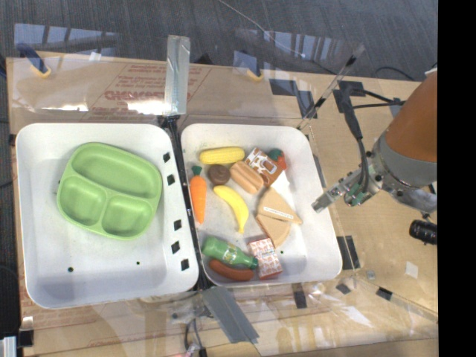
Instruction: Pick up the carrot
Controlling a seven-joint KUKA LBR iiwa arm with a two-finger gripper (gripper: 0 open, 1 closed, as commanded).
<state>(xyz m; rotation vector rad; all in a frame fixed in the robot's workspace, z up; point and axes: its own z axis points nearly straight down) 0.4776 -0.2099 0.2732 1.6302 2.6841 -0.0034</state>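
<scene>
Against left wall of right shallow white plastic bin (321, 233): orange tapered toy carrot (198, 197), green top pointing away, lying beside brown round piece (219, 174) and yellow banana (233, 206). Claw (338, 194) hovers outside bin's right rim; apart or together, cannot tell. Judgement: approach from above, straddle carrot across its width, mind wall. Tabletop (387, 303) brown, taped; dark floor behind.

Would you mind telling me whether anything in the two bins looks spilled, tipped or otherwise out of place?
Nothing stands out. The green three-compartment plastic plate lies flat in the left white bin, and the toy foods, including the orange carrot and yellow banana, all lie inside the right white bin.
</scene>
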